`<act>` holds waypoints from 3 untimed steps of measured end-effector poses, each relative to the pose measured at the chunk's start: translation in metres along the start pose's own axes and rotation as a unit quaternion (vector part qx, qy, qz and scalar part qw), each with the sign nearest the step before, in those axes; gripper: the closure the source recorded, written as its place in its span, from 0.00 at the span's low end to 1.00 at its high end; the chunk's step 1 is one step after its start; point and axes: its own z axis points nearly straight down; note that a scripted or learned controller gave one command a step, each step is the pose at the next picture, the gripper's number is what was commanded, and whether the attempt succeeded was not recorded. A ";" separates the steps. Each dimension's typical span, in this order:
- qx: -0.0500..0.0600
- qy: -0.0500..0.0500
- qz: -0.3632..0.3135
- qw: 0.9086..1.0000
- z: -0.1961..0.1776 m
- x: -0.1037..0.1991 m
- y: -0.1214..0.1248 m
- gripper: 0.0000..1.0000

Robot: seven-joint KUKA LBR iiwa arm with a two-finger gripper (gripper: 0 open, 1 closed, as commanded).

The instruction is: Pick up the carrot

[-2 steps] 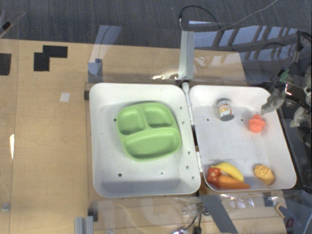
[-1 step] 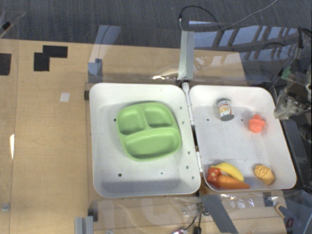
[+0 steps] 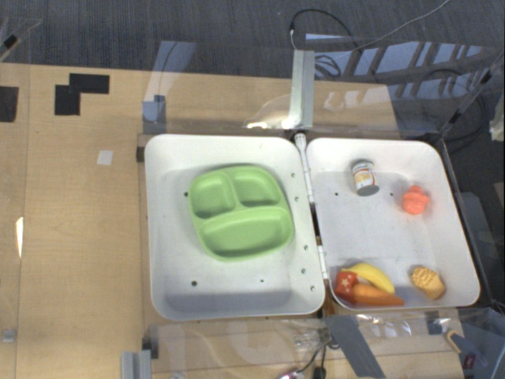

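A robotics lab: two white bins (image 3: pixel 158 212) on a wooden bench (image 3: pixel 71 212), clear shielding panels, loose cables (image 3: pixel 379 34) over grey carpet.

Light wood desk (image 3: pixel 71 235), two black marks (image 3: pixel 79 91) at 10 o'clock, small grey tag (image 3: pixel 105 158) near them. Dark grey carpet floor (image 3: pixel 197 14) at 12. Black cable (image 3: pixel 379 34) loops across it at 1 o'clock. Metal post (image 3: pixel 303 89) stands at the desk's far edge. Clear panels give glare, 1–3 o'clock.

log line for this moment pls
carrot: right bin front edge, touching banana | green plate: left bin | pick not started
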 end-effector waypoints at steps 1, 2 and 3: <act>-0.001 -0.001 -0.004 1.000 -0.010 0.002 0.001 1.00; -0.003 -0.001 -0.009 1.000 -0.021 0.004 0.003 1.00; 0.002 -0.001 -0.041 0.999 0.002 0.029 0.106 1.00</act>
